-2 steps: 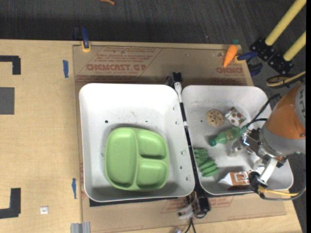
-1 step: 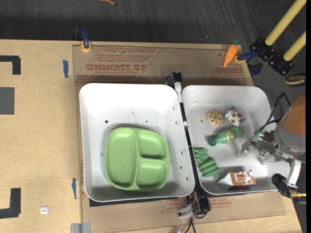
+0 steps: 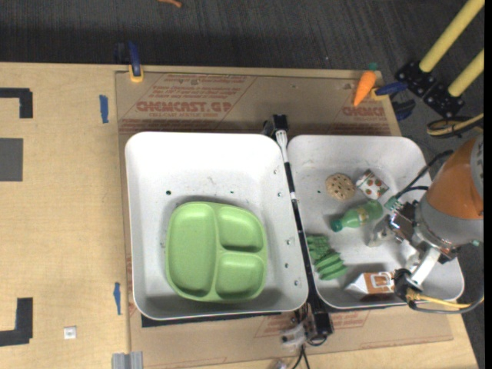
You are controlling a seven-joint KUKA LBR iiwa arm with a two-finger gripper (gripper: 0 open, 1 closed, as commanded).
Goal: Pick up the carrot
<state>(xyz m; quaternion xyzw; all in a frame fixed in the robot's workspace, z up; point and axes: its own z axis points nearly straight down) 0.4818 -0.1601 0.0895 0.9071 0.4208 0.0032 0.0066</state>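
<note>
The carrot (image 3: 365,87), orange with a green top, lies on the cardboard bench behind the right bin (image 3: 307,156), close to its far rim and outside both bins. My gripper (image 3: 382,226) hangs low over the right bin's middle, right beside a green bottle-shaped toy (image 3: 350,219). It is well in front of the carrot and apart from it. The arm's orange band (image 3: 459,187) sits at the bin's right edge.
The right bin also holds a cookie (image 3: 338,184), a small patterned box (image 3: 371,183), green bean pods (image 3: 327,257) and a white-orange packet (image 3: 375,282). A green divided plate (image 3: 217,250) lies in the left bin (image 3: 154,167). Blue clamps (image 3: 136,56) grip the cardboard. Yellow poles (image 3: 453,29) stand at far right.
</note>
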